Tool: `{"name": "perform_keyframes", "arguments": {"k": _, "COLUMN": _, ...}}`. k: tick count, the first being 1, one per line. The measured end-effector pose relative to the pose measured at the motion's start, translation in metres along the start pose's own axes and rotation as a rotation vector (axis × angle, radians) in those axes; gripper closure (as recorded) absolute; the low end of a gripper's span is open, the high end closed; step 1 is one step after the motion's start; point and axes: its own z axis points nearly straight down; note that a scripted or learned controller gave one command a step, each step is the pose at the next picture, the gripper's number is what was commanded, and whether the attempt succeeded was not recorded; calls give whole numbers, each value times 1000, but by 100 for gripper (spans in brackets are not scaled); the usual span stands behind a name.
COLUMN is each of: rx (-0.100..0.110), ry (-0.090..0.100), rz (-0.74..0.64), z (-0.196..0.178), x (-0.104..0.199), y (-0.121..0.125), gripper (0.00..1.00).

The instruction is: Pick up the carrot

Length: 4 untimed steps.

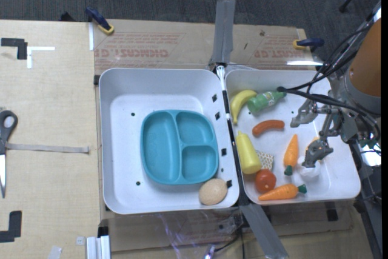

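2 carrots lie in the right bin [345, 188], both bright orange with a small green stub at the thick end. The upright carrot [291, 152] tapers to a point at its far end and sits just right of the tomato [265, 179], a little behind it. The lying carrot [280, 192] rests along the bin's near wall, its point touching the tomato's front. The claw [315, 133] hangs just right of the upright carrot with its fingers spread apart, gripping nothing. A sausage [268, 126] lies behind the tomato, and a yellow bottle [247, 153] stands left of it.
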Motion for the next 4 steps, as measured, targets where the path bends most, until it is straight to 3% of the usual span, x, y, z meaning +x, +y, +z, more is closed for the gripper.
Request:
{"name": "perform_keyframes", "arguments": {"k": 1, "rx": 0, "ry": 1, "rz": 4, "z": 90, "x": -33, "y": -60, "gripper": 0}}
{"name": "perform_keyframes", "arguments": {"k": 2, "rx": 2, "ry": -5, "rz": -5, "z": 183, "x": -43, "y": -114, "gripper": 0}}
{"name": "perform_keyframes", "arguments": {"k": 3, "rx": 0, "ry": -1, "rz": -53, "z": 184, "x": -11, "y": -51, "gripper": 0}}
{"name": "perform_keyframes", "arguments": {"k": 4, "rx": 2, "ry": -6, "rz": -57, "z": 174, "x": -14, "y": -51, "gripper": 100}}
